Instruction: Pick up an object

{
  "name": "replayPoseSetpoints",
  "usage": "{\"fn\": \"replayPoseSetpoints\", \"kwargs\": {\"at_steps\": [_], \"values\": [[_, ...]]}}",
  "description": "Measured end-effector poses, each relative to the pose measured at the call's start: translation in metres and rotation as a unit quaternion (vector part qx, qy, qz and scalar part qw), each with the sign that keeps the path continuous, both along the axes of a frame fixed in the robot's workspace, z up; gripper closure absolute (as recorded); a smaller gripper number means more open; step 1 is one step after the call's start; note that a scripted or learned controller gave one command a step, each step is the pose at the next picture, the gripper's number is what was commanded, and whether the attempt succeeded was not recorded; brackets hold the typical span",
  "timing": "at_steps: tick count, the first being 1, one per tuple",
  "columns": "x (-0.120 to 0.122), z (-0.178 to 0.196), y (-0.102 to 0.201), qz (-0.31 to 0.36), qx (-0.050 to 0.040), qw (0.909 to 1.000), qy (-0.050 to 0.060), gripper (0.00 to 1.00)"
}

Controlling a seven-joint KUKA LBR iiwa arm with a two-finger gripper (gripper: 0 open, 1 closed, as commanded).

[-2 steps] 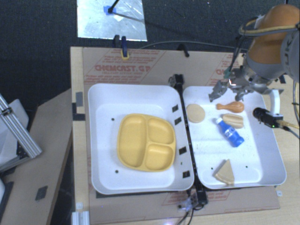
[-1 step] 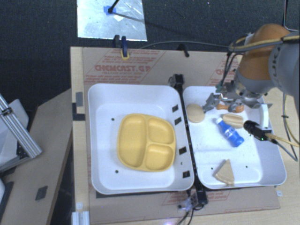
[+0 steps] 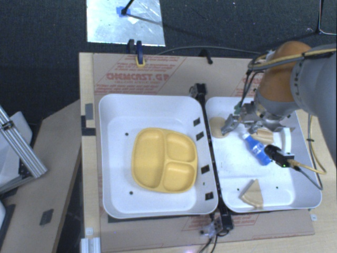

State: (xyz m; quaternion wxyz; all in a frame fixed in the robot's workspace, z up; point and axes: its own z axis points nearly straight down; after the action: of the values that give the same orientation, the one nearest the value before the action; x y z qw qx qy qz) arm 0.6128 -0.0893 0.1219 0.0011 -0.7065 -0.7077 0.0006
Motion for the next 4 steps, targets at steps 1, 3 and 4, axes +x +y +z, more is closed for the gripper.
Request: {"fn": "replayPoseSetpoints", "kwargs": {"at_steps": [1, 3, 4], "values": [[0.002, 0.013, -0.001, 0.000, -0.0006, 1.0000, -0.003, 1.00], [0.002, 0.106, -0.011, 0.001, -0.0006, 1.0000, -0.004, 1.00], [0.004, 0.096, 0.045, 0.004, 0.0007, 1.0000, -0.002, 1.00]]}}
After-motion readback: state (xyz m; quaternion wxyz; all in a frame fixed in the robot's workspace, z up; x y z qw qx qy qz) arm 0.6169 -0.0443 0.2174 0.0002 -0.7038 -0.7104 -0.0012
